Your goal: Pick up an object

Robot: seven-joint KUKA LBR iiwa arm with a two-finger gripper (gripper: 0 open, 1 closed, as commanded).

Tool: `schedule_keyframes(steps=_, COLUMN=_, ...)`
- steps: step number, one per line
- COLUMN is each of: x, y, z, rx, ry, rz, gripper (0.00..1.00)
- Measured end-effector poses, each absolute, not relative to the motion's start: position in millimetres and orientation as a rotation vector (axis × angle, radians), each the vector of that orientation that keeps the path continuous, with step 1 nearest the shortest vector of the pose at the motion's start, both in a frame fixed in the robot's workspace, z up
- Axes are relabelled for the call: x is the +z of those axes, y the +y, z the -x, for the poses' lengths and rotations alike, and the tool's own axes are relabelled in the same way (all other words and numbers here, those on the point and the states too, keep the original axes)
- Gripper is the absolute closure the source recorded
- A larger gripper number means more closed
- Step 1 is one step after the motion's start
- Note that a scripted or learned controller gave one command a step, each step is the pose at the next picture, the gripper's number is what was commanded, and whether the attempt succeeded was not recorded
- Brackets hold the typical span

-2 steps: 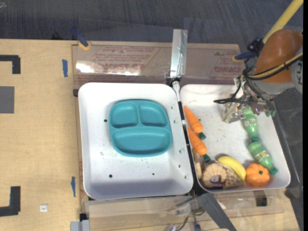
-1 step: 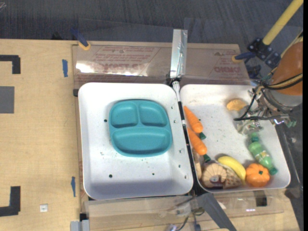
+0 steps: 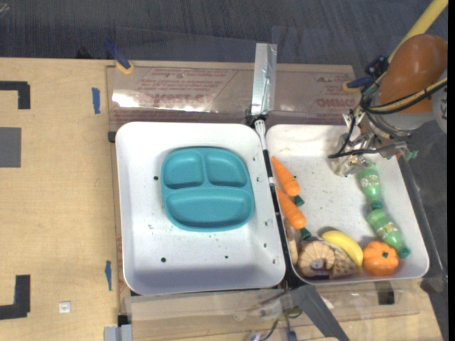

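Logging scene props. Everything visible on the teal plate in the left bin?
The teal divided plate looks like smooth matte plastic, a rounded rectangle with raised ridges splitting it into three compartments: two smaller ones on the far side and one wide one on the near side. It lies flat, right way up, around the middle of the left bin. Nothing rests in it, and nothing but the bin floor touches it.

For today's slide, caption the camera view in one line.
Pincer hovers above toy food in right bin; teal divided plate sits in left bin.
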State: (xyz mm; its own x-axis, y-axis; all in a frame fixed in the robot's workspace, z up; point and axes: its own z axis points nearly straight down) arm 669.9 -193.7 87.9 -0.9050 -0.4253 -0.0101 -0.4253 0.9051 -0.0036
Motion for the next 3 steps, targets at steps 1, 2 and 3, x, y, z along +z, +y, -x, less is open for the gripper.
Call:
schedule_keyframes(steps=1, x=88, y=-149, z=-669.5, rx=0.000, ry=3.035, rz=0.780, gripper=1.00)
schedule_keyframes(steps=2, x=89, y=-120, z=-669.6, rx=0.000, ry=3.057, rz=0.684, gripper=1.00)
schedule_keyframes(steps=3, x=221, y=-83, z=-671.5, rx=-0.005, ry=3.089, rz=0.433, gripper=1.00)
